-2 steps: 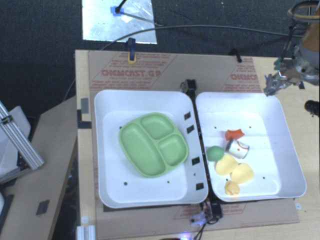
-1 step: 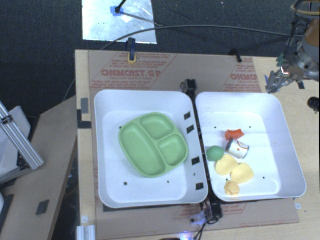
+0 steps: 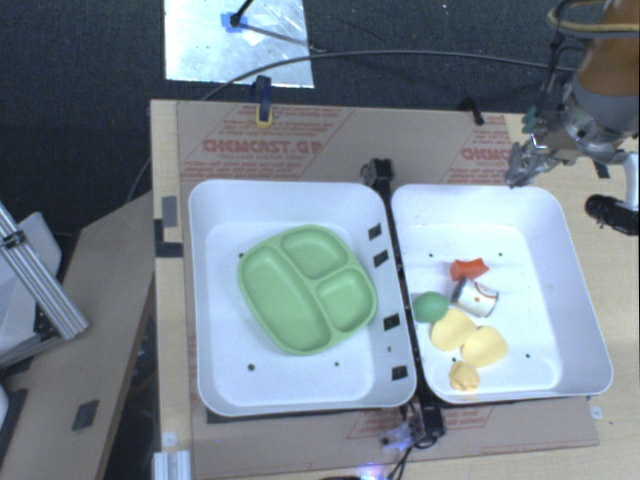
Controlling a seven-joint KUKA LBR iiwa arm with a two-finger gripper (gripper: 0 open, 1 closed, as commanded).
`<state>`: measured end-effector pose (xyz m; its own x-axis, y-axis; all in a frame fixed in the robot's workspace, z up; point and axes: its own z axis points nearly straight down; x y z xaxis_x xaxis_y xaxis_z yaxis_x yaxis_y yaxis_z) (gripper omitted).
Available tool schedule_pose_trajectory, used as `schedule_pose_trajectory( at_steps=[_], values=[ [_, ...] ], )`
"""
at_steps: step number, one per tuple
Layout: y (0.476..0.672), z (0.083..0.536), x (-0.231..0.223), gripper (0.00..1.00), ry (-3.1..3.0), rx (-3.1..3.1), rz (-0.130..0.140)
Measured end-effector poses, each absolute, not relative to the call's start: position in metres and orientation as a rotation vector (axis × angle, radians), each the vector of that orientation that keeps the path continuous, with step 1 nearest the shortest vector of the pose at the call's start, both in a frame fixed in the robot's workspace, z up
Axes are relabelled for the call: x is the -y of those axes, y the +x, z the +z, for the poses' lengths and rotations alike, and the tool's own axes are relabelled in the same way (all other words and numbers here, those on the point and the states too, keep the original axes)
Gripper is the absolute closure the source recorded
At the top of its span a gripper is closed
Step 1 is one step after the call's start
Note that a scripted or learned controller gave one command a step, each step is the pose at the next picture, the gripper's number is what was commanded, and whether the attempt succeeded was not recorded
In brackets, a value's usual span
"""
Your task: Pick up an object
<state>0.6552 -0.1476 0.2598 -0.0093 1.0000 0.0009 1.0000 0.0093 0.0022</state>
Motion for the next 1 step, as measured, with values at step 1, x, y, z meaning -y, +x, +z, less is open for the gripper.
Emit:
schedule_pose_trajectory(
  at_steps=[1],
  values=[
    [0.6608,0.2475,0.0997,1.00,2.211,-2.230,0.003]
  ],
)
